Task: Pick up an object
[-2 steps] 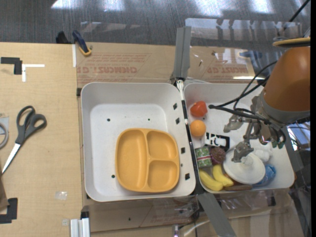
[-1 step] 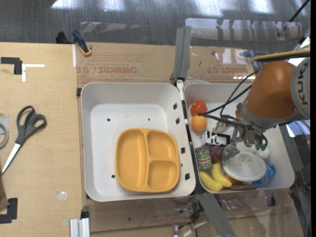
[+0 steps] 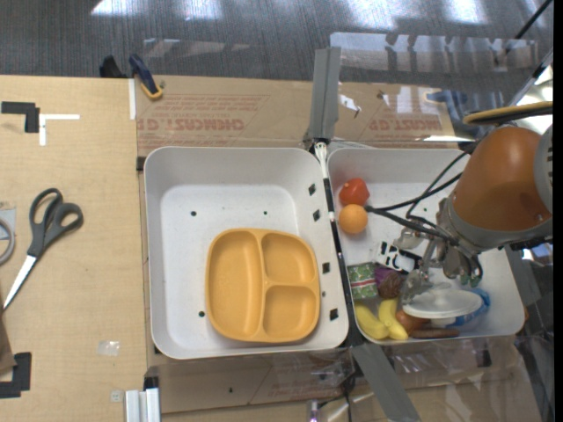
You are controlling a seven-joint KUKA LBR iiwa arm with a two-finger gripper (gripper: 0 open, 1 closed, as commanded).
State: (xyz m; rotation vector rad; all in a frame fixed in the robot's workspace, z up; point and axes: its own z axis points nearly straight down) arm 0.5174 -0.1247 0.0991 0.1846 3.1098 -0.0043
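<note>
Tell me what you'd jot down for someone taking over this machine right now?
Gripper: low in the right bin, over the pile; fingers can't be made out.
Right bin: tomato, orange, banana, white lid, other small items.
Left bin: yellow tray.
Done: nothing seen lifted.
Left: grasp one object and raise it.

One fixed overhead camera looks slantwise down on both bins (image 3: 233,161).
</note>
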